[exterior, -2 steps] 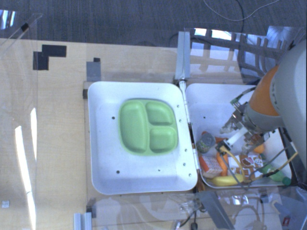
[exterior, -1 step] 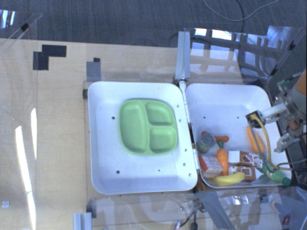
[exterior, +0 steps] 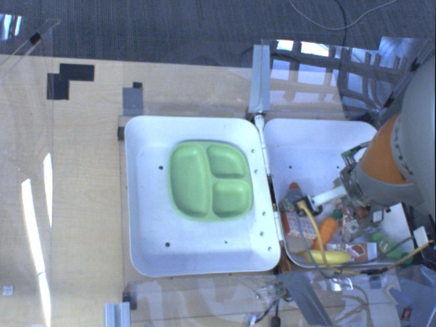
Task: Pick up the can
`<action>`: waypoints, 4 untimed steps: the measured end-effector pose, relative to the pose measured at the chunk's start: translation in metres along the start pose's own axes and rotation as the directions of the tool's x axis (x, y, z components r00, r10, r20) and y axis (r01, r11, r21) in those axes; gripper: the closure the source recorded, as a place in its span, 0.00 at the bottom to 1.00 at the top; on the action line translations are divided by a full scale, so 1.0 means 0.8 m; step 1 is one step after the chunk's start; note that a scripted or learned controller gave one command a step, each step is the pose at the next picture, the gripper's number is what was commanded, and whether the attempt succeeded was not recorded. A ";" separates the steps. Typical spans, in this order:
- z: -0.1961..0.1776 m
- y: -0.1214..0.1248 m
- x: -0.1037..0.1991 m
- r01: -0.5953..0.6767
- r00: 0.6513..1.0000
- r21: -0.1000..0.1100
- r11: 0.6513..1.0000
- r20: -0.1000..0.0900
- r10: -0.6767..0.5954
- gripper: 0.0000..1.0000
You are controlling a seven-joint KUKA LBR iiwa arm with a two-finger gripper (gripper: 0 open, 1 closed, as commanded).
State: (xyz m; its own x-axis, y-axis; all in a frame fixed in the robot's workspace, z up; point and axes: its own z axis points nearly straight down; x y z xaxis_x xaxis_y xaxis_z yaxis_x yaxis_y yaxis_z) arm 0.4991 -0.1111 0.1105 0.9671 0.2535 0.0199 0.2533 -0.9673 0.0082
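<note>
1. Left bin [exterior: 146, 203]: holds a green divided tray [exterior: 210, 180], nothing else of the task here.
2. Right bin [exterior: 306, 142]: clutter heaped at the near end, among it a banana [exterior: 330, 257], a carrot [exterior: 328, 231] and a bottle [exterior: 294, 195].
3. Can: cannot pick out for certain in that heap; likely somewhere among the packed items.
4. Gripper [exterior: 354, 216]: down low over the pile, under the orange band; cannot tell whether released or clenched.
5. Judged: no lift yet, pick remains to do.
</note>
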 end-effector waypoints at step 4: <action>0.031 0.124 0.105 0.022 1.000 0.019 1.000 0.009 -0.022 0.00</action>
State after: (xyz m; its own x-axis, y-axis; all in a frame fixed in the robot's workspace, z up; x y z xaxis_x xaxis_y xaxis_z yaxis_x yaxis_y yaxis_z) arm 0.6058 -0.1857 0.0885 0.9615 0.2747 0.0106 0.2748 -0.9615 -0.0107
